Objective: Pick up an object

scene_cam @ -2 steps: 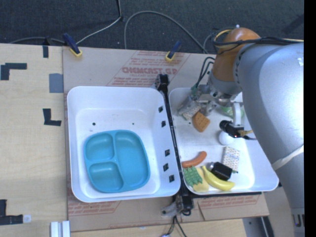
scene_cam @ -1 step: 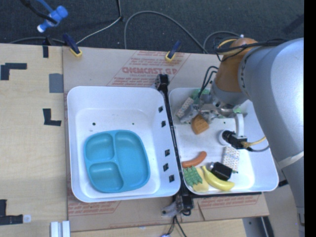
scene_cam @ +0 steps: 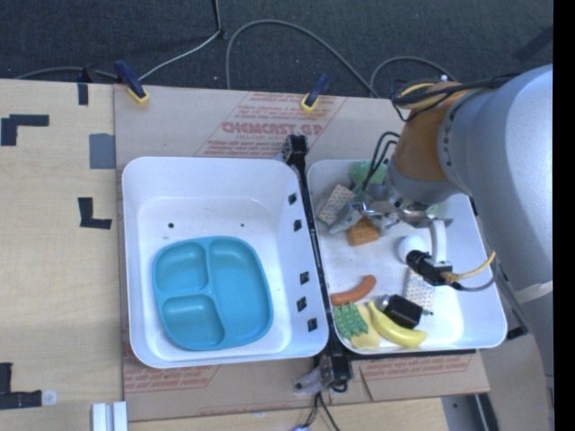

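The claw, state untellable, hovers over a small brown block; likely light and stiff, best gripped across its sides.

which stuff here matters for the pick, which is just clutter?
Job:
gripper, low in the right bin
brown block right beneath it
hot dog
banana
corn cob

Just lying about:
blue divided plate in the left bin
clamps
cables
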`<state>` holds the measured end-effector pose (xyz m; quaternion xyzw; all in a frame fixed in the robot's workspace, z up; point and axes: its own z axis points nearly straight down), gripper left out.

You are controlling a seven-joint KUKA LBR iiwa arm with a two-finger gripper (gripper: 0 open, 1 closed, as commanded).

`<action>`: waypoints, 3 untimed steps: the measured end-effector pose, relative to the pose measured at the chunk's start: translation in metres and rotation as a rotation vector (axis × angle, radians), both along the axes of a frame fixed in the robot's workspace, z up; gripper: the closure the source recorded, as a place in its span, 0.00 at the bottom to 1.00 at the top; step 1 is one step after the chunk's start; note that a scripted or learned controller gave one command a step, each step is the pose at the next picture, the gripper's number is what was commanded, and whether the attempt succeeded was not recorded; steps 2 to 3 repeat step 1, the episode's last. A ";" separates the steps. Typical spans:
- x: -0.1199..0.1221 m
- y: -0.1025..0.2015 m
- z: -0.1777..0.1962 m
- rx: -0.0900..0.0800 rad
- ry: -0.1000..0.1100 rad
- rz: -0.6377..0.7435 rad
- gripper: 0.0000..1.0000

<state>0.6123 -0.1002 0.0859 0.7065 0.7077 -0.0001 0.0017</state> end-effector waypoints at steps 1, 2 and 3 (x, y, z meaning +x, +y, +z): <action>0.000 0.000 0.009 0.000 0.001 0.001 1.00; 0.000 0.000 0.009 0.000 0.001 0.001 1.00; 0.000 0.000 0.009 0.000 0.001 0.001 1.00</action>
